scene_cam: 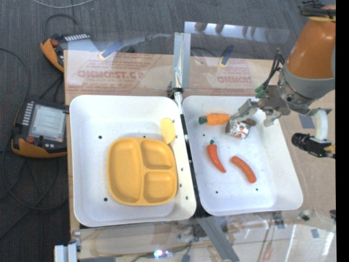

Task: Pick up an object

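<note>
Hand (244, 115) hovers low over the right bin (283, 195) w/ fingers apart, straddling a small red-white can (238, 129) beside the carrot (218, 119), prob. lined up to pinch it.

Surface (125, 75): brown, printed red lettering, blue tape strips near far edge. Two shallow white bins directly on it, side by side, rims touching: left bin (87, 146), right bin (272, 190). Upright clear divider panel (181, 59) stands at far end of seam between bins.
</note>
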